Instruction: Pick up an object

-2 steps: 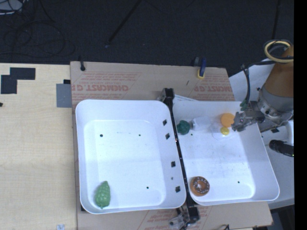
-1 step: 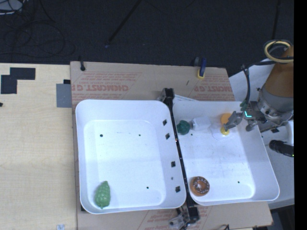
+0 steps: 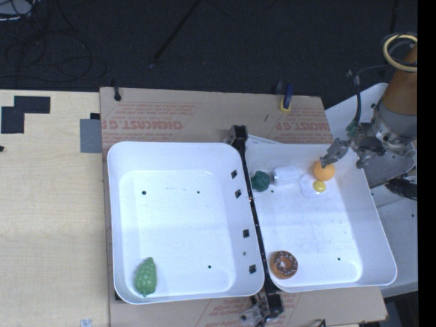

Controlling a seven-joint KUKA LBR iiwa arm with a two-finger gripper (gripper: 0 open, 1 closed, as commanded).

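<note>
2 bins (image 3: pixel 177 157); orange ball (image 3: pixel 324 171), round, no long axis, just beside jaws (image 3: pixel 347 152), grip unclear.

Dark floor (image 3: pixel 204 33) across the top, from nine o'clock round to two o'clock, strewn with thin black cables (image 3: pixel 41 39). Pale wooden bench top (image 3: pixel 48 210) filling the nine o'clock side, marked with black patches (image 3: pixel 24 111) and one grey square (image 3: pixel 89 135) near ten o'clock. Brown cardboard sheet (image 3: pixel 204 114) with red printing spread at centre, reaching down to six o'clock. Blue and yellow clamp (image 3: pixel 287 97) on its far edge at one o'clock. Even, soft lighting, no hard shadows.
</note>
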